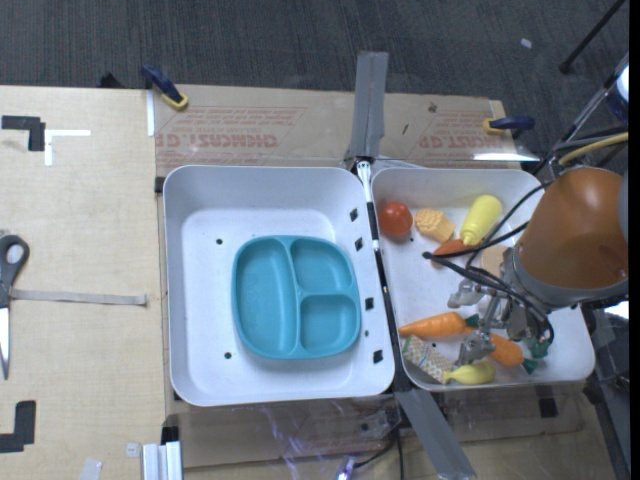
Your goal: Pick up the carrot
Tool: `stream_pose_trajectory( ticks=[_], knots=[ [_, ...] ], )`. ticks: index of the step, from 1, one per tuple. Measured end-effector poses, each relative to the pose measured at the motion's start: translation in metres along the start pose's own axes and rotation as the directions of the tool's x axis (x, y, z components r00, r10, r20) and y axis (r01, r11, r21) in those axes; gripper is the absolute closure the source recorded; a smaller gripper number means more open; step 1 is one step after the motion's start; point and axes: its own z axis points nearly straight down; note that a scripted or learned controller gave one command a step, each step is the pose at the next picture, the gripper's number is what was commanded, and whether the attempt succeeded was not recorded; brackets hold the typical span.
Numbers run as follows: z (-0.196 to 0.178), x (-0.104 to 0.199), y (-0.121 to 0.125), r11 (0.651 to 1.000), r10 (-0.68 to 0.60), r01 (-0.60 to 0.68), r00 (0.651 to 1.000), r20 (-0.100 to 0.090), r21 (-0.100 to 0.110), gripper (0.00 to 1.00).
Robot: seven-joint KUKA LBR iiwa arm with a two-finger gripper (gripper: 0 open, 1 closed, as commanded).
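While your tool (487, 330) hangs in the right bin, grip unreadable, the tapered orange plastic carrot (436, 325) lies just left; centre across its thick middle before closing.

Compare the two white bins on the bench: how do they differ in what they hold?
The left bin holds one teal divided tray; the right bin holds many small toy foods, among them a carrot and a tomato. The claw hangs over the right bin, not the left bin. Both are shallow, white and side by side.
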Motion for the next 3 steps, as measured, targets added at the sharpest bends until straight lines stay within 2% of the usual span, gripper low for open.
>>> stream_pose_trajectory(
  ticks=[1, 2, 3],
  knots=[
    [0.008, -0.003, -0.026, 0.922, -0.388, 0.388, 0.922, 0.003, 0.001, 0.00],
    [-0.001, -0.005, -0.025, 0.923, -0.385, 0.385, 0.923, 0.004, 0.001, 1.00],
    [-0.005, -0.009, -0.024, 0.922, -0.387, 0.387, 0.922, 0.020, 0.006, 0.00]
  ],
)
